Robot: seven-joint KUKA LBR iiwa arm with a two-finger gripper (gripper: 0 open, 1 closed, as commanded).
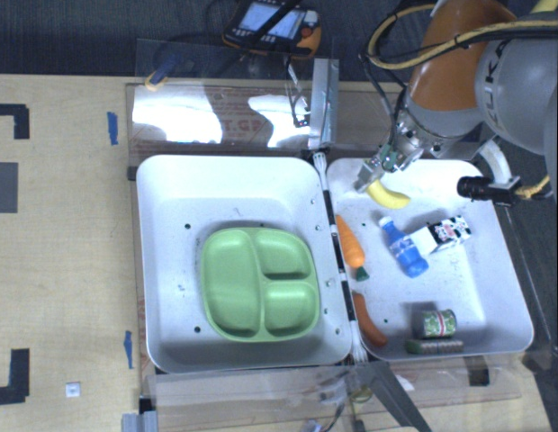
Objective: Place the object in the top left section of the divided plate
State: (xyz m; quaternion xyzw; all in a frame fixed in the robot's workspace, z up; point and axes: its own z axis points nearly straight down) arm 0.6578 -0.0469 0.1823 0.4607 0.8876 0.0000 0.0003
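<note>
A green divided plate (258, 283) lies in the left white bin (162, 196), with one long section on its left and two smaller sections on its right. My gripper (383, 164) hangs over the back left part of the right bin (495, 286). It sits just above a yellow banana (391, 197) and nothing shows in its grasp. The arm comes down from the upper right.
The right bin also holds an orange carrot (351, 246) along its left wall, a blue bottle (404, 247), a small white and black item (448, 233), a green can (436, 323) and a reddish-orange piece (368, 323) near the front. Cables hang behind the bins.
</note>
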